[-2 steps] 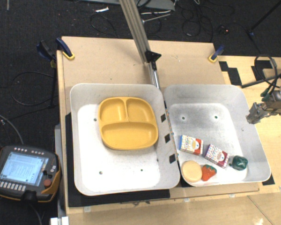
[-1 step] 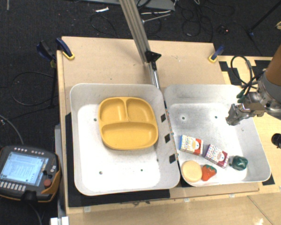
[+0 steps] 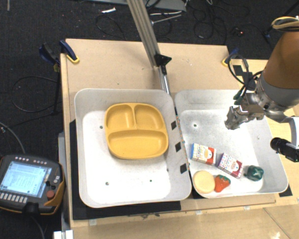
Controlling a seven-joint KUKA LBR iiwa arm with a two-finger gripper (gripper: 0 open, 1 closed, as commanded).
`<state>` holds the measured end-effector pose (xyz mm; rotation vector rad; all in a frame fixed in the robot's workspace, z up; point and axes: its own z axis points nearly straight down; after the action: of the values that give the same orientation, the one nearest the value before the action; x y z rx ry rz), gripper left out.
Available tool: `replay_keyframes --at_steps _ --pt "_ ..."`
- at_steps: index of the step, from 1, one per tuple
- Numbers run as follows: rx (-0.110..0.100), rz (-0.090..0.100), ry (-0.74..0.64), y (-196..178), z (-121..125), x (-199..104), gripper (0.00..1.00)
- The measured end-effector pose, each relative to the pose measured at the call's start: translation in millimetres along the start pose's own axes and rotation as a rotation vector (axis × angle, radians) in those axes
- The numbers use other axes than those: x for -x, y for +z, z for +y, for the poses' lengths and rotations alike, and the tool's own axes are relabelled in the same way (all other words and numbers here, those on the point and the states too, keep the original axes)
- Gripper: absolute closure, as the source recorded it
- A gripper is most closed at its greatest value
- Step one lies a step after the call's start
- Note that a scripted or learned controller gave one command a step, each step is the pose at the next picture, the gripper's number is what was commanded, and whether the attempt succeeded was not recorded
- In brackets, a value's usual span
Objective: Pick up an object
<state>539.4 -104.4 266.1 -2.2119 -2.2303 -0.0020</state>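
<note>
My gripper [image 3: 232,121] hangs over the upper right part of the right bin [image 3: 209,108], with nothing seen between its fingers. Below it, along the bin's front, lie two small cartons: one white and orange [image 3: 203,154], one red and white [image 3: 229,165]. A round cream-coloured piece [image 3: 204,181] and a red strawberry-like toy [image 3: 222,183] sit at the front edge. A dark green object [image 3: 253,173] rests at the front right. All of these lie well below the gripper in the view, apart from it.
A yellow divided plate [image 3: 136,130] sits in the left bin [image 3: 89,148]. A slanted metal pole [image 3: 144,24] rises from between the bins. A teach pendant [image 3: 25,183] lies off the bench at lower left. Blue-yellow clamps [image 3: 67,51] grip the bench's back corners.
</note>
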Motion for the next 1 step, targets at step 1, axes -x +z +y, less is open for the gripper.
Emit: replay_keyframes --at_steps 1 --pt "-0.002 0.000 0.000 16.5 13.4 -48.6 1.00"
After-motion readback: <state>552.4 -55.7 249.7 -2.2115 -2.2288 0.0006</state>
